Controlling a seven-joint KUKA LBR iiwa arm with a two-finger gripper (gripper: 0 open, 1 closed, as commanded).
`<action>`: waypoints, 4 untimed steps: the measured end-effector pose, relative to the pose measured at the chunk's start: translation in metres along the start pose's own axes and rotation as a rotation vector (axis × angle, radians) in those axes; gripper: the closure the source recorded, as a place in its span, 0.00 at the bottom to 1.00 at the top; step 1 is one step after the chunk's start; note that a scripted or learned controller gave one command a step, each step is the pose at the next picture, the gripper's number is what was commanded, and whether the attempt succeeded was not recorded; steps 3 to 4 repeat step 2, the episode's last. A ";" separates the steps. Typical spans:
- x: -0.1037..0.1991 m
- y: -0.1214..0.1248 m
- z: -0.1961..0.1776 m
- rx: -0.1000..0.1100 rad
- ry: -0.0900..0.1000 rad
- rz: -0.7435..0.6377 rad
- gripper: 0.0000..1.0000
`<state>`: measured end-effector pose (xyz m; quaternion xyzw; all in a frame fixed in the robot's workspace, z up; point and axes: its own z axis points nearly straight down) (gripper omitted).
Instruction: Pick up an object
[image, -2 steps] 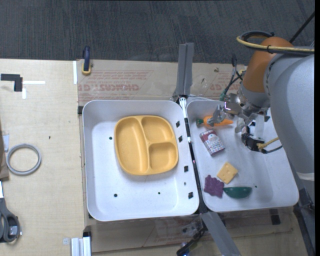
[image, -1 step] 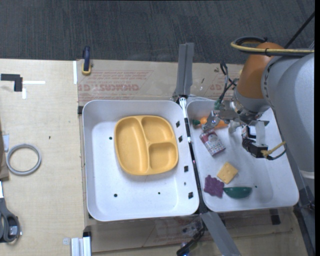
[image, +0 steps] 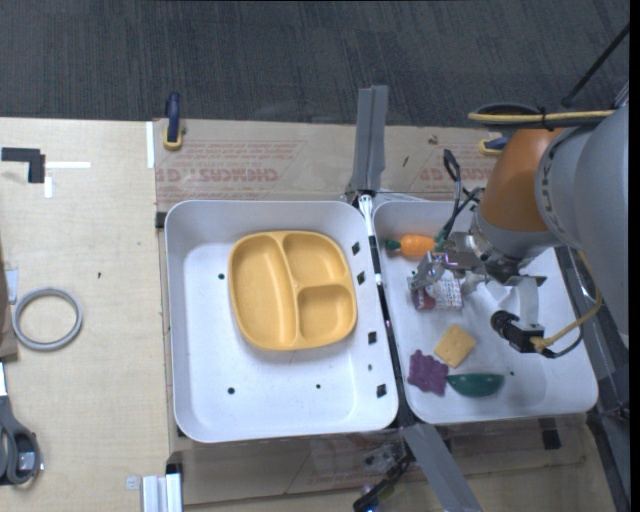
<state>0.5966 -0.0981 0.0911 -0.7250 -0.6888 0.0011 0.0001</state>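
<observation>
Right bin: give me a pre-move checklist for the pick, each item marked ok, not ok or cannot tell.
1. Gripper is over the right bin: ok.
2. A target lies under the gripper: ok, a small reddish-white object sits right beside it.
3. Object already between the fingers: cannot tell, the wrist hides the contact.
4. Other items stand apart from the target: ok, the orange carrot, tan cracker, purple piece and green piece lie separately.
5. Hanging cable clear of the items: cannot tell.
6. Yellow divided plate out of the way: ok, it sits in the left bin.
</observation>
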 end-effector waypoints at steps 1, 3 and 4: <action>-0.001 0.000 -0.008 0.002 -0.001 0.001 1.00; 0.059 0.008 -0.100 -0.001 0.000 -0.012 1.00; 0.059 0.008 -0.100 -0.001 0.000 -0.012 1.00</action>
